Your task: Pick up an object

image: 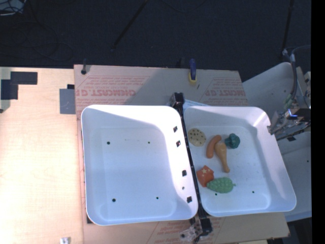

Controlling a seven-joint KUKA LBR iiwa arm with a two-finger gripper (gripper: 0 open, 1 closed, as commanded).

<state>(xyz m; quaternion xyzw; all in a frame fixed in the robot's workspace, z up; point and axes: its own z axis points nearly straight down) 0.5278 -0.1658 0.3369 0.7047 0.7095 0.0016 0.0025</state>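
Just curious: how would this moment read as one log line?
end effector: outside right bin, right rim | right bin: cookie, carrot, drumstick, broccoli | nothing picked up

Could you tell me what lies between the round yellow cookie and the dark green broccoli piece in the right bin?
In the camera view, the orange carrot lies between the cookie and the broccoli, with the tan drumstick's upper end just below it.

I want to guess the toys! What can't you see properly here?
- Gripper: small and dark at the camera view's right edge; its state is unclear.
- Round yellow toy: too small to name.
- Orange-red toy: blurred, kind unclear.
- Clamp below the bins: blurry.
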